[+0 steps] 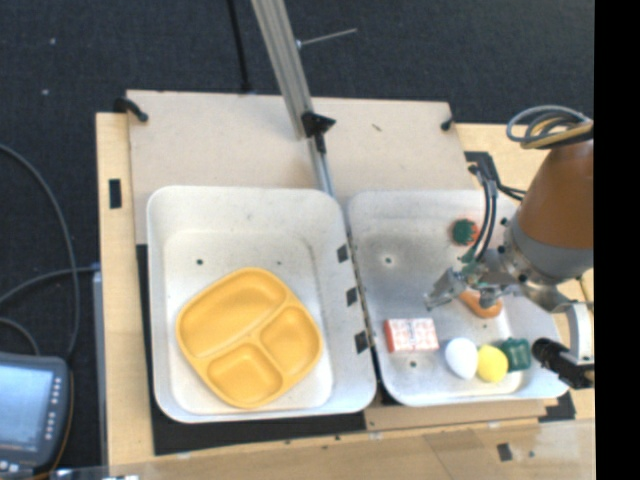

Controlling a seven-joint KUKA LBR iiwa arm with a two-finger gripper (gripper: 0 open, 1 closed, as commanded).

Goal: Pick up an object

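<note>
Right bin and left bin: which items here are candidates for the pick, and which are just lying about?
Candidates, right bin, near the gripper:
red-and-white box
white egg-shaped object
yellow ball
dark green piece
small green object
orange object

Lying about:
yellow divided tray, left bin
metal rail

Two white bins (170, 218) side by side on a tan bench (230, 138), slanted aluminium pole (280, 48) above them, dark carpet (100, 28), grey screen (30, 408) at lower left, black cables (55, 228)
</note>
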